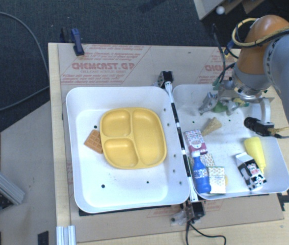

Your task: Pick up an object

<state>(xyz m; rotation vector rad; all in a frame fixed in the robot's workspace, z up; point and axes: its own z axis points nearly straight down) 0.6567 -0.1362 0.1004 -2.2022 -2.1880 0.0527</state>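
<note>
Arm's wrist hides the tool (216, 102) over right bin (282, 175)

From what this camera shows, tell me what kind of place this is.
Most likely a robotics lab test bench, not a kitchen. A grey arm with a gripper reaches over two white bins clamped onto a printed board, and the yellow divided plate and blue bottle look like practice props.

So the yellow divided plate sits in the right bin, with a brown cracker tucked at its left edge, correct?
Not quite. The camera view shows the yellow divided plate in the left bin, not the right one. The brown cracker is indeed tucked at its left edge.
</note>
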